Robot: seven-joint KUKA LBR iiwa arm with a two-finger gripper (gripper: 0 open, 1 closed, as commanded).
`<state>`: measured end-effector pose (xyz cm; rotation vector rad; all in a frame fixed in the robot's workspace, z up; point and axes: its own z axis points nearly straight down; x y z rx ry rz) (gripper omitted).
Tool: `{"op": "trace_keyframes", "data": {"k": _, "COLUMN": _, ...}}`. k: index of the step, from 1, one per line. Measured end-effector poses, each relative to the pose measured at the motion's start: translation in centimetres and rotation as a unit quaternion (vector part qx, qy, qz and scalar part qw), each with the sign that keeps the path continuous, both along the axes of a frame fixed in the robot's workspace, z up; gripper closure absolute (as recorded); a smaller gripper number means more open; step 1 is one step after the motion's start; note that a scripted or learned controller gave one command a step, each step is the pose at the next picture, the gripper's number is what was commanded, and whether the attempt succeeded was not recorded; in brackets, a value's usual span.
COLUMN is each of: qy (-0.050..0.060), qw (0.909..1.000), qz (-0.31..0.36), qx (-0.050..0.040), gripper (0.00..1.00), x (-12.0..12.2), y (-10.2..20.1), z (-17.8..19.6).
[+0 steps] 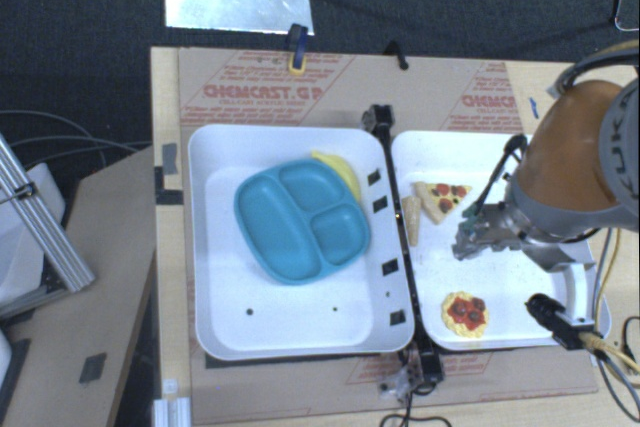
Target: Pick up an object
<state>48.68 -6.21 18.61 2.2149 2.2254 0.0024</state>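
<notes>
1. Pizza slice (438, 199): a toy wedge with red toppings, lying flat in the upper left part of the right bin (500, 150), close to the divider between the two bins.
2. Round pizza (465, 313): a small toy disc with red toppings, lying flat near the front edge of the same bin, well apart from the slice.
3. Hand (478, 240): positioned over the right bin, between the two pizza pieces and just right of the slice. It is grey and seen from above; whether its jaws are apart or closed cannot be determined, and nothing is seen gripped in it.
4. Arm (575, 155): enters from the right, its orange band directly above the hand.
5. Left bin (215, 315): holds a blue compartment plate (300, 220), set at a slant near centre.
6. Yellow item (340, 170): partly tucked under the plate's upper right rim; kind not determinable.
7. Table (260, 90): covered in printed brown sheet, carrying both bins side by side.
</notes>
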Motion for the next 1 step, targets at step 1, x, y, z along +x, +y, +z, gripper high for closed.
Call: {"op": "trace_keyframes", "data": {"k": 1, "qy": -0.001, "qw": 1.0, "qz": 0.003, "qx": 0.0005, "gripper": 1.0, "x": 0.07, "y": 7.99, "z": 2.22}}
